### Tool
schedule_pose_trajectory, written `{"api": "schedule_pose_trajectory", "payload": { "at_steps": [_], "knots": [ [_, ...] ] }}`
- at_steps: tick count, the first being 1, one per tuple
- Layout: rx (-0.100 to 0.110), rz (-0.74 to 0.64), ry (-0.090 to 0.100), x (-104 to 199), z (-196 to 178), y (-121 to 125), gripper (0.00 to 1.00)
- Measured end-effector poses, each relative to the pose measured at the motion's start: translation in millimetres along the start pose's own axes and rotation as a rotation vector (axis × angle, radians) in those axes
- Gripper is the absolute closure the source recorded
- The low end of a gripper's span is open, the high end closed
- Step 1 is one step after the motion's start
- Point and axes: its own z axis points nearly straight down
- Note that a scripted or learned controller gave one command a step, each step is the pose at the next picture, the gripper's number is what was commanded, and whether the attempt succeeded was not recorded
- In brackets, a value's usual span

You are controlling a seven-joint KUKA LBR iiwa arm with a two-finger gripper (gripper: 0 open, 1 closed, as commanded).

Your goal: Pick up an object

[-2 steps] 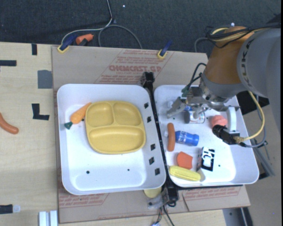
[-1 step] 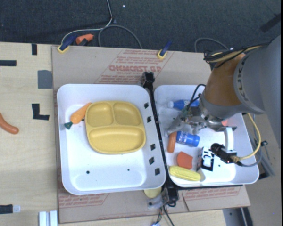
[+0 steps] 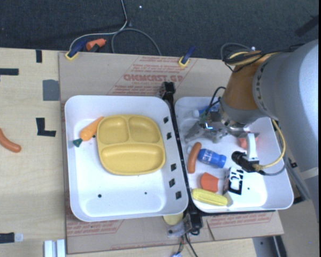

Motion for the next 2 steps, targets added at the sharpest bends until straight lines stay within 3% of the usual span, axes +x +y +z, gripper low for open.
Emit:
{"api": "schedule_pose_trajectory", "payload": {
  "at_steps": [1,2],
  "knots": [
    [0.035,0.004,0.013,-16.4,0.4,41.8,0.0],
    [0.061,0.007,0.014,-17.5,1.9,50.0,0.0]
  ]
}}
